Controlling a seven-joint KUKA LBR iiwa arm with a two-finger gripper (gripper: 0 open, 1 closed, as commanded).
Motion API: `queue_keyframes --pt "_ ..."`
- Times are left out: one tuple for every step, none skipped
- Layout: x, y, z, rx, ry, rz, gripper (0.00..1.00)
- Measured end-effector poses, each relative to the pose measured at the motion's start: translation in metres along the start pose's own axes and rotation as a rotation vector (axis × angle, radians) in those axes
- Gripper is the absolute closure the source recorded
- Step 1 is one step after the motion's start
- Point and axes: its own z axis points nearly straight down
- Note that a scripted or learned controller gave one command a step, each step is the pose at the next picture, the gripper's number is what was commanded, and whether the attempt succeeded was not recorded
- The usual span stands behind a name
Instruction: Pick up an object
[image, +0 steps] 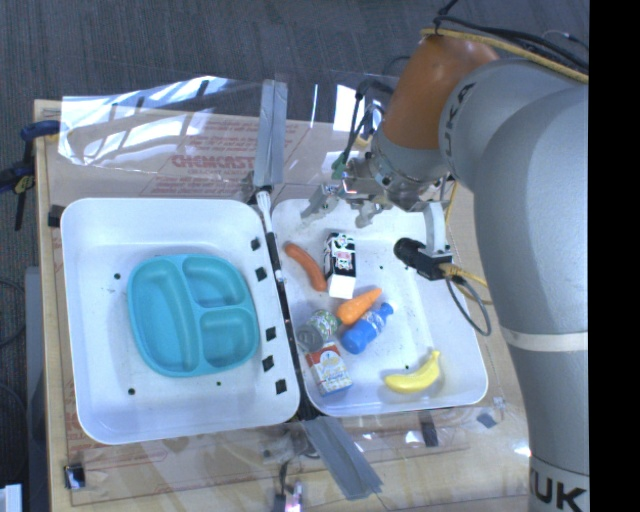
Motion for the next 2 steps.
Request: queue_keyframes --pt "-0.041 -0.002 0.094 -0.004 -0.001 0.078 0.00" --pt "-0.040 -0.002 0.084 -0.003 0.000 0.074 1.00"
